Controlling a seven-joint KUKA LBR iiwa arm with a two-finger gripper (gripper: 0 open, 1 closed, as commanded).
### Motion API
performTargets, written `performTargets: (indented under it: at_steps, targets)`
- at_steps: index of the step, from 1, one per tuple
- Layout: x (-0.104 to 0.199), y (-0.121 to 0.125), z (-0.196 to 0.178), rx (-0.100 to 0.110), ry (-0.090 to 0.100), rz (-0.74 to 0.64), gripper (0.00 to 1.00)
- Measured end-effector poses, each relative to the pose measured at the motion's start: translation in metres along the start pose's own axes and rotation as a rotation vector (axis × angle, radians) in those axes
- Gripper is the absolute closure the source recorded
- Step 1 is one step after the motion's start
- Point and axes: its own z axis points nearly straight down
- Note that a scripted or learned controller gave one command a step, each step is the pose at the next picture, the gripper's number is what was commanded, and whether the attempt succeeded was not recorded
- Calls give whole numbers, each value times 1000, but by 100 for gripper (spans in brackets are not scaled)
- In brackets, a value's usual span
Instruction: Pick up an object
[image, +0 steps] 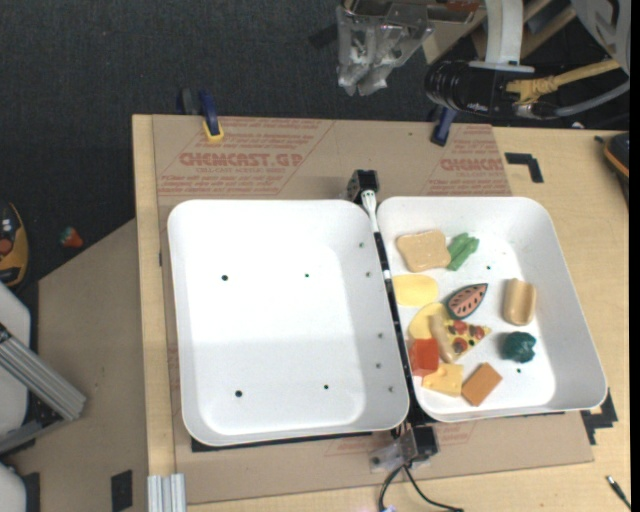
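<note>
White plastic makes up both shallow bins on the cardboard-topped bench. The left bin (270, 320) is bare; the right bin (560, 300) carries all the toy food, bunched toward its left wall, beside the seam where the two bins meet.

Taking the pizza slice (462, 338) as the clock centre: a slice of toast (422, 250) lies at 11 o'clock with a green leafy piece (462, 250) touching its right edge at 12; a yellow piece (414, 290) sits at 10; a dark oval piece with a red face (466, 299) at 12, nearer in; a tan bread roll (518, 301) at 2, set apart; a dark green lump (518, 347) at 3; a red block (425, 355) at 8; a brown cracker-like tile (481, 384) at 5.

High at the frame's top, the gripper (368, 60) hangs above the dark floor behind the bench, well apart from both bins; whether it is spread or closed I cannot tell through the glare. Nothing is held. Judging by this, the pick has not begun, and the roll or the green lump, standing free of neighbours, looks the easiest target.
</note>
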Motion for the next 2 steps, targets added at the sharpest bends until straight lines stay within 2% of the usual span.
performTargets:
  at_steps: [1,2]
  targets:
    - [40,-43,141,32,-10,3,100]
    - [38,-39,122,12,-6,6,100]
